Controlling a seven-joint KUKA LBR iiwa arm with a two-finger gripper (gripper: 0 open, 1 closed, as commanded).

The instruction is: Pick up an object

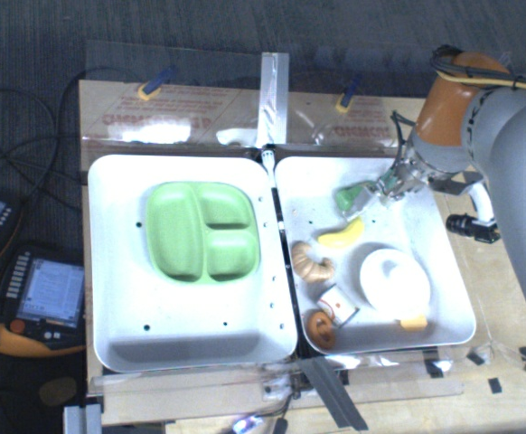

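My gripper (388, 186) is low over the back of the right bin (444, 242), its tip right beside a small green object (351, 196); whether they touch is unclear. A yellow banana-shaped piece (342, 234) lies just in front of the green object. Further forward are a tan pastry-like item (311, 262), a white round bowl (391, 278), a small white-and-red box (338, 305), a brown round item (320, 329) and a small orange block (413, 323).
The left bin (118, 315) holds a green divided plate (202, 230). The arm's grey body with its orange band (448, 107) comes in over the right bin's far right corner. Cables and handheld devices lie off the bench at the left.
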